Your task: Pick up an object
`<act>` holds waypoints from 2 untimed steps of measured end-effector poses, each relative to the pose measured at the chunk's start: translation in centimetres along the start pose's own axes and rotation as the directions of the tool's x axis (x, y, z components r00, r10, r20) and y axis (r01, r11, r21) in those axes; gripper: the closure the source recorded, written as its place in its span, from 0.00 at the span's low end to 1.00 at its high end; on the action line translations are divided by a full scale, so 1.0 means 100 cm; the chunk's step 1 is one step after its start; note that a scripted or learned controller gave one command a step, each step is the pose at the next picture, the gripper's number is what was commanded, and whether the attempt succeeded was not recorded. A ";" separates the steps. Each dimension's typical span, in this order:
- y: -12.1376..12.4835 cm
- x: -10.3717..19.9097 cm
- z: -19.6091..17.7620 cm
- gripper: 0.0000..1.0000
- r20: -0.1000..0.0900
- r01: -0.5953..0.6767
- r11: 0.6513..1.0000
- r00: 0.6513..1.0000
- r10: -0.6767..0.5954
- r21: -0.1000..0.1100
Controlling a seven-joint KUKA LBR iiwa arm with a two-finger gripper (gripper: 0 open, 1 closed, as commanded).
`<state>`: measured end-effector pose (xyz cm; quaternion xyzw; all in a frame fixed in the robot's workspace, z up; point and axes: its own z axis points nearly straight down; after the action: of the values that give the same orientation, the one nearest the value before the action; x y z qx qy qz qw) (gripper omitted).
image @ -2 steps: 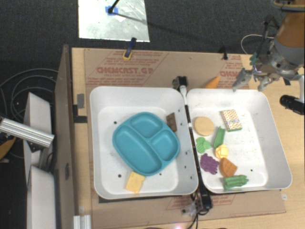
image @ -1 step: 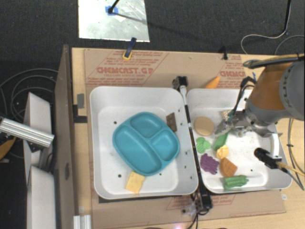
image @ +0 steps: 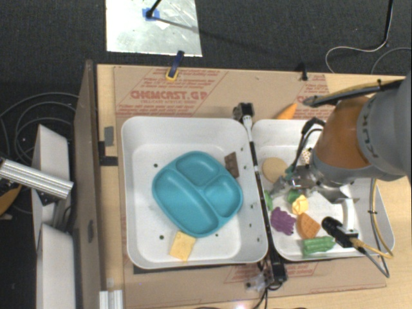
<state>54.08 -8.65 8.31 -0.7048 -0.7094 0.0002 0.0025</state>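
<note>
jaws (image: pixel 291 184) low among right-bin toys (image: pixel 298 214)

The arm (image: pixel 360 140) runs off the frame at three o'clock and covers much of the right bin (image: pixel 278 129), so that bin's far corner and right wall are hidden. The gripper (image: pixel 297 184) is blurred, its tip lost among a beige round piece (image: pixel 274 168) and a yellow piece (image: pixel 300 205). At eleven o'clock of the beige piece, a small brown object (image: pixel 232 165) on the teal plate (image: pixel 196 193) is too small to identify.
</note>
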 end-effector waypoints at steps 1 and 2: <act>-0.032 -0.003 -0.001 0.00 0.002 -0.007 1.000 1.000 0.007 -0.002; 0.045 -0.036 -0.003 0.00 0.007 -0.002 1.000 1.000 0.002 -0.013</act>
<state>58.61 -12.24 8.57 -0.7056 -0.7086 -0.0020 -0.0045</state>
